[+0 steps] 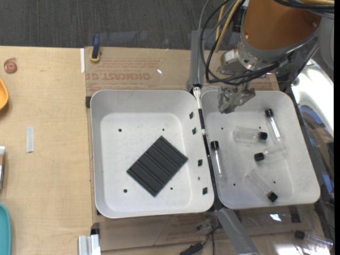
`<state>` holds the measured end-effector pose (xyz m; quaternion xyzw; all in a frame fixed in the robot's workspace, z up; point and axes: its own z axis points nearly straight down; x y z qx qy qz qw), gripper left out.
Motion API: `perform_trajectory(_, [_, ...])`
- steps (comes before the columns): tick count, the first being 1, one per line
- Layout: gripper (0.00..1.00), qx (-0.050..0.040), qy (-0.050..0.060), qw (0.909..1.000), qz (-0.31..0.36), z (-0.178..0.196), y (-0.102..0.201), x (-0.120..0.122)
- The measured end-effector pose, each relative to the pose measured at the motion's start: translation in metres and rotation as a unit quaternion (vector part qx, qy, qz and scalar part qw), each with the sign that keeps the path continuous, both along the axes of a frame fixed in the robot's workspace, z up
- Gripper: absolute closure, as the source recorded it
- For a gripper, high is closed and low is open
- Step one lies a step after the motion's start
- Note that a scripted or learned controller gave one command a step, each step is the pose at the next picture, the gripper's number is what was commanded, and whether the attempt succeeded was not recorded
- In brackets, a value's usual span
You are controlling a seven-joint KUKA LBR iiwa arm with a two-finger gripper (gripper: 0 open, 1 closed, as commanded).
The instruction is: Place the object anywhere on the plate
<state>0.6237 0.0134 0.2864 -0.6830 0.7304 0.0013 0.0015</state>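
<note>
Vials (272, 196) lay loose in the bin (234, 193) under the gripper (229, 107), all camera-side of its jaws, whose state could not be told; the plate (157, 165) lay well apart in the adjoining bin (109, 142).

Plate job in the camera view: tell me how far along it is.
Done: nothing yet; the black ribbed plate lies alone in the left bin. In hand: the gripper hovers over the far left corner of the right bin, carrying nothing visible. Left: grasp one of the capped vials, all lying in the right bin, and set it on the plate.
</note>
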Motion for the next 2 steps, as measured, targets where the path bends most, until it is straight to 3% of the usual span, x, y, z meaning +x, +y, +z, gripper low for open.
perform_trajectory(1, [1.00, -0.0001, 0.001, 0.9808, 0.195, -0.070, 0.046, -0.044])
perform_trajectory(2, [1.00, 0.0003, -0.001, 0.9603, 0.279, 0.000, 0.014, -0.062])
